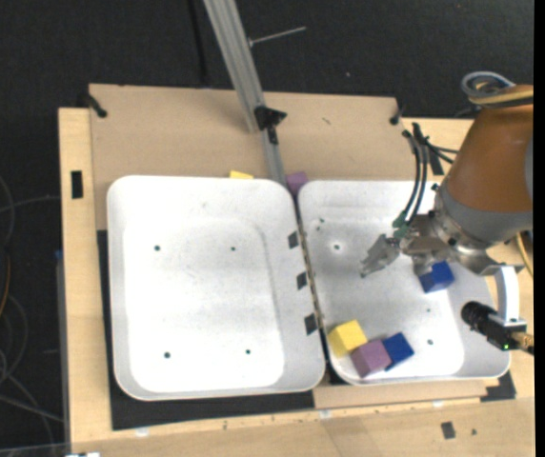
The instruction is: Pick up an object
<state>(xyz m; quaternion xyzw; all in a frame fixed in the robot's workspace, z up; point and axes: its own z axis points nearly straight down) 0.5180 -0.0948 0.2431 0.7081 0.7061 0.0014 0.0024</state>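
Note:
My gripper (379, 255) hangs over the middle of the right bin (349, 212), with the grey and orange arm reaching in from the right. A blue block (435, 276) lies just right of the gripper, close under the wrist and not between its tips. Near that bin's front edge three blocks sit huddled together: a yellow block (347, 336), a purple block (372, 356) and a second blue block (397, 348). They lie well below the gripper in the camera view.
The left bin (206, 284) lies beside the right one. A small yellow piece (241, 174) and a purple piece (297, 181) rest behind the bins' back rims. A slanted metal pole (239, 60) rises at the back. Cables run along the arm.

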